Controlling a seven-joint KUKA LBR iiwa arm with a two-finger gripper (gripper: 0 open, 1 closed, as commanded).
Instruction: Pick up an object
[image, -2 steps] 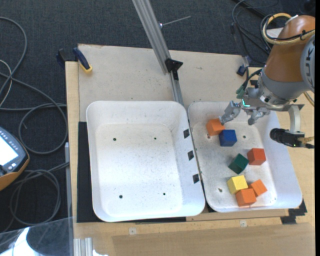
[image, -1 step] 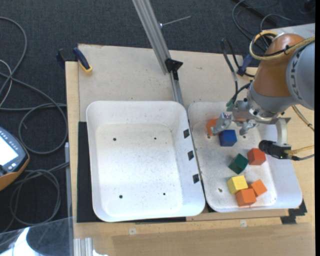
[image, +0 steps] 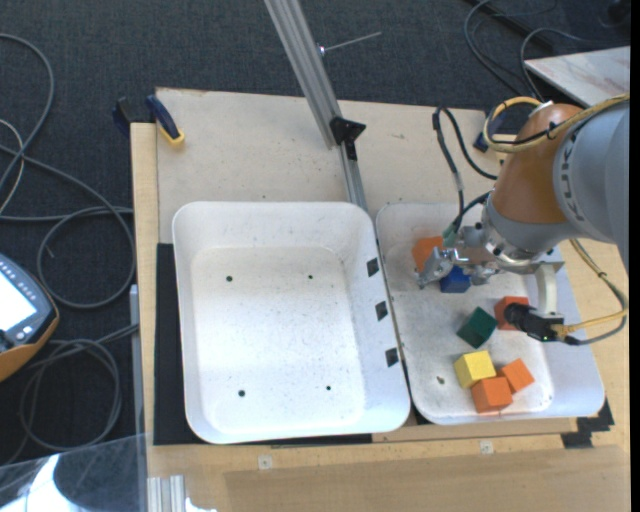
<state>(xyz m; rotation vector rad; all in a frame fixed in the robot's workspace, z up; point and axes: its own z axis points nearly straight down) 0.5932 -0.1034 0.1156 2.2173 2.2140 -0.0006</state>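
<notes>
Left of the right bin (image: 425, 395), the other white bin (image: 200, 300), bare for now. Inside the right bin, gripper (image: 447, 268) low near its far end, beside an orange block (image: 427, 248), over a blue block (image: 456, 282); probably lowered for a grasp, jaw state impossible to tell. Nearer the front: green cube (image: 477, 327), yellow cube (image: 473, 367), two orange cubes (image: 503, 385) clustered, likely candidates too.

A robotics lab — plywood bench (image: 250, 140), loose cables (image: 60, 230), grey arm (image: 590, 170).
</notes>
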